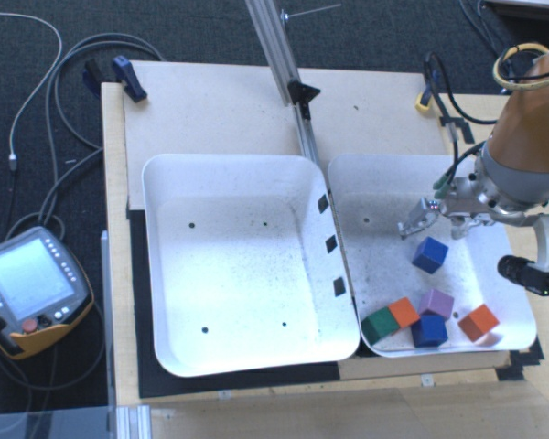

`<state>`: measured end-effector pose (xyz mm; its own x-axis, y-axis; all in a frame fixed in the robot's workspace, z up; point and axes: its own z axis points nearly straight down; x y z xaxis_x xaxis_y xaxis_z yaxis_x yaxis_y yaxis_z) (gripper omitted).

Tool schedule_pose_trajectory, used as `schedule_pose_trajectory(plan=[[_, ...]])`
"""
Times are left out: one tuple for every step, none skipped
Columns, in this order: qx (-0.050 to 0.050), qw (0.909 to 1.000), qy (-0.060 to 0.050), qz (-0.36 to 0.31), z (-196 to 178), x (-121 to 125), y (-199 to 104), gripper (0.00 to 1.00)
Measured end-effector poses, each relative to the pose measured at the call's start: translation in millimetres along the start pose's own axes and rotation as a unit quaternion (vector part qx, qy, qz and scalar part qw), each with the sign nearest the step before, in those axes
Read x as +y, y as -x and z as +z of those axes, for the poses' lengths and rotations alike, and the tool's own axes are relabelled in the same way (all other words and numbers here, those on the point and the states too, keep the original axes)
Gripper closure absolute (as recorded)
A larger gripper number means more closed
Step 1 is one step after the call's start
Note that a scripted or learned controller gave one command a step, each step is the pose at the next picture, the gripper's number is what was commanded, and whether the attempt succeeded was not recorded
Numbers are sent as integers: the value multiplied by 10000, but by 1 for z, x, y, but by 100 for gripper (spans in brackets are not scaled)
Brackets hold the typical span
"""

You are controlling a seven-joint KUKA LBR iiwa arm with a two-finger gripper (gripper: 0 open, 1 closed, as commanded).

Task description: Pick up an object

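Several small cubes lie in the right bin [366, 199]. A blue cube [430, 254] sits alone near the bin's middle. Along the front wall are a green cube [379, 324], an orange cube [403, 312], a purple cube [437, 303], a second blue cube [429, 330] and another orange cube [479, 322]. My gripper [433, 226] hangs just behind and above the lone blue cube. It is open, with nothing between its fingers. The arm's wrist hides the bin's right wall.
The left bin [165, 199] stands beside the right one, parted by a shared rim with black clips [330, 243]. A slanted metal rail [273, 39] runs from the top to the bins' back. Cables and a pendant [27, 286] lie off the bench at left.
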<state>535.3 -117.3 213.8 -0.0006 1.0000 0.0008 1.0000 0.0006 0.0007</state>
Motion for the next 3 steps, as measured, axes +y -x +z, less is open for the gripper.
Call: schedule_pose_trajectory(plan=[[-31, 10000, 79, -1, 94, 7, 31, 0], [-54, 9999, 96, 11, 103, 21, 35, 0], [-103, 9998, 183, 10, 101, 13, 25, 0]])
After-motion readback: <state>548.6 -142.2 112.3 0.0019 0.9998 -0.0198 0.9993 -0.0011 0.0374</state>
